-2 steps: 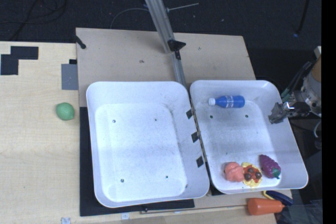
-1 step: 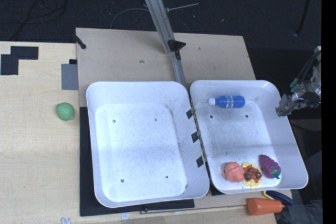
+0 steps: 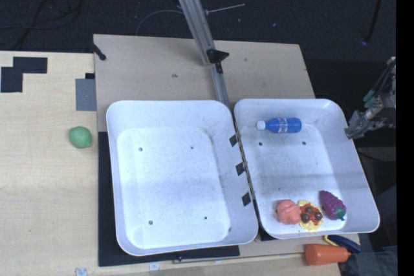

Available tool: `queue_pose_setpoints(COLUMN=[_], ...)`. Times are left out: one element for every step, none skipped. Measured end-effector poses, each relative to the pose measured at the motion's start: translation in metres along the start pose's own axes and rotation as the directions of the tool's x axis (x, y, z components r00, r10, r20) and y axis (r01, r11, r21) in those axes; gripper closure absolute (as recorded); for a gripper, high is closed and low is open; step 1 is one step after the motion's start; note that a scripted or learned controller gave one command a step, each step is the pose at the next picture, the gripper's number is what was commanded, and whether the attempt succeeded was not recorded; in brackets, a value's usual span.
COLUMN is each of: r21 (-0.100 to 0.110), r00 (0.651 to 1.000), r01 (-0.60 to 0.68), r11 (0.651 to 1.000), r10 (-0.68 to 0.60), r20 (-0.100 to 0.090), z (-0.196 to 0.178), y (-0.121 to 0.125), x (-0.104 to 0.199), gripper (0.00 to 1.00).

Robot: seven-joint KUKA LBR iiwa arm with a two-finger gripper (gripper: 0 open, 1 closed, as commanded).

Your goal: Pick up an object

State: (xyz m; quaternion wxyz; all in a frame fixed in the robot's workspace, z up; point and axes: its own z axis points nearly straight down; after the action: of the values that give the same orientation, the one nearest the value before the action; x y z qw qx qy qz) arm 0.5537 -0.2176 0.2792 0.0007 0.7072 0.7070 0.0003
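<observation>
Bins of shallow white plastic sit side by side on a pale wooden bench, the left bin (image 3: pixel 123 139) and the right bin (image 3: pixel 362 194) touching along their inner walls, where three small black clips (image 3: pixel 240 169) sit on the seam.

The candidates for picking all lie in the right bin. A blue plastic bottle with a white cap (image 3: pixel 280 125) lies on its side near the far left corner, cap pointing toward the left bin. Along the near wall three small toys sit in a row: a pinkish-orange rounded lump (image 3: pixel 288 211), a yellow and red piece with dark spots (image 3: pixel 311 215) touching it, and a purple bunch of grapes (image 3: pixel 332 204) just beside that, toward the near right corner.

At the right edge, the grey two-finger gripper (image 3: pixel 357 127) hangs outside the right bin, near the far part of its right rim, well apart from the bottle and the toys. It is small and dim against the dark floor, so I cannot tell whether it is spread or closed; nothing is seen in it.

Outside the bins, a green ball (image 3: pixel 80 137) rests on the bench to the left, and an orange carrot-shaped toy (image 3: pixel 325 254) lies just in front of the right bin. A slanted silver aluminium post (image 3: pixel 197 19) rises behind the bins.
</observation>
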Motion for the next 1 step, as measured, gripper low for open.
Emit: queue_pose_setpoints(r21=[0.001], r00=[1.0], r01=[0.003], r11=[1.0], r10=[-0.003], r20=[-0.001], z=[0.0003], y=[-0.0126], x=[0.0515], gripper=[1.0])
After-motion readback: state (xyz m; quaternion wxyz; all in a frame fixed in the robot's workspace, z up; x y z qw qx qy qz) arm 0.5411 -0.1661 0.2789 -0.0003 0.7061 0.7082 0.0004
